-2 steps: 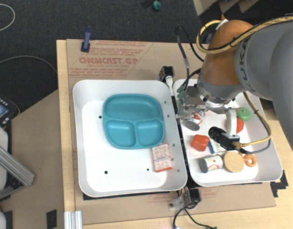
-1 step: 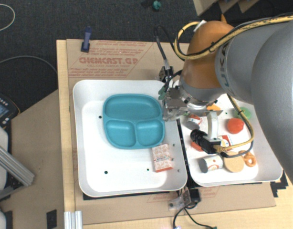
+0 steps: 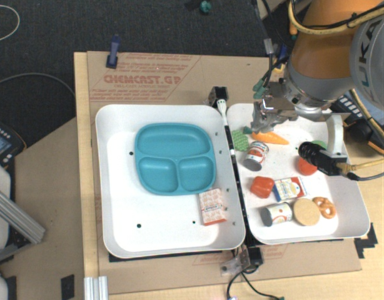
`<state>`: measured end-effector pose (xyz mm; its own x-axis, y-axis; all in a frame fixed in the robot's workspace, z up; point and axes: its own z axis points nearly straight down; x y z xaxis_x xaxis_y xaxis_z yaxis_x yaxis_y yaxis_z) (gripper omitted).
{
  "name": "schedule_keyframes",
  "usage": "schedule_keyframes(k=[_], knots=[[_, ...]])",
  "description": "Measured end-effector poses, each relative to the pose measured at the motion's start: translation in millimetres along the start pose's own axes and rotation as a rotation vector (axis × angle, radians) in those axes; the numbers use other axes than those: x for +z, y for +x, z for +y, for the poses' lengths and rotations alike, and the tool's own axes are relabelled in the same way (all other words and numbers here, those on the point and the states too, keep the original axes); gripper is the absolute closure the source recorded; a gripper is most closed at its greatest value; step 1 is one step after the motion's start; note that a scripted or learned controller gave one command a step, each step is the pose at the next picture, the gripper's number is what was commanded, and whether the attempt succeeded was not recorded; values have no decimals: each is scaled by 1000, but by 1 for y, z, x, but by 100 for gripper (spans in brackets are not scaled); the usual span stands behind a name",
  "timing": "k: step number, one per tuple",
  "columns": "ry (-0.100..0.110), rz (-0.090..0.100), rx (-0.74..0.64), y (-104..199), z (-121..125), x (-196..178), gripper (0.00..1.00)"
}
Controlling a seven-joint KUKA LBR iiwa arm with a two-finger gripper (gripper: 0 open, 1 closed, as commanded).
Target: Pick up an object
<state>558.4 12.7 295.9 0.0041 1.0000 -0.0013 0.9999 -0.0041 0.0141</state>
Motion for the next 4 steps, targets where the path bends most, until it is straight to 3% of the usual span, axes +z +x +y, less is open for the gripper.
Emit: schedule_keyframes(k=[1,3,4], knots=[[9,3,-11,61,-1,-23,100],[11,5,-14,195,-23,-32,100],[-5,12,-10,212,-54,-241,100]])
